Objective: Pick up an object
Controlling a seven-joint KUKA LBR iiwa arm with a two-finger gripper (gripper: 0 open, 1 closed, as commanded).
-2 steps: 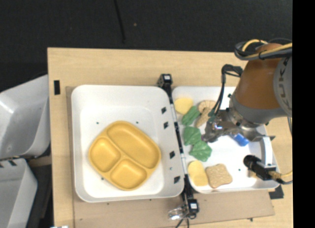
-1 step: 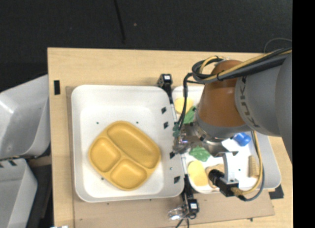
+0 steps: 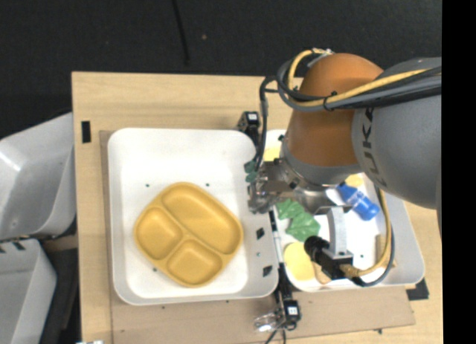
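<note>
Camera view, contents by descending size.

1. Surface (image 3: pixel 163 97): pale wood, carrying both bins.
2. Arm (image 3: pixel 335 134): grey with an orange band, leaning over the right bin and covering most of its floor.
3. Left bin (image 3: pixel 126 157): white and shallow, directly beside the right bin.
4. Right bin (image 3: pixel 405 261): white, visible mainly at its far rim and lower corner.
5. Divided plate (image 3: pixel 190 235): mustard yellow, three compartments, lying flat in the left bin, well apart from the right bin's contents.
6. Gripper (image 3: pixel 260 186): low at the right bin's inner wall, next to the left bin. Whether it is released or clenched cannot be told, and nothing is visibly in its grasp.
7. Green crumpled piece (image 3: pixel 301 220): inside the right bin, just beside the gripper.
8. Pale yellow disc (image 3: pixel 297 261): near the right bin's lower inner corner.
9. Blue piece (image 3: pixel 361 203): mid right bin, partly under the arm.

Status: approach apparently made, and the green crumpled piece looks the likeliest target. Secure grasp and lift remain unconfirmed, so the task appears at an early stage.
</note>
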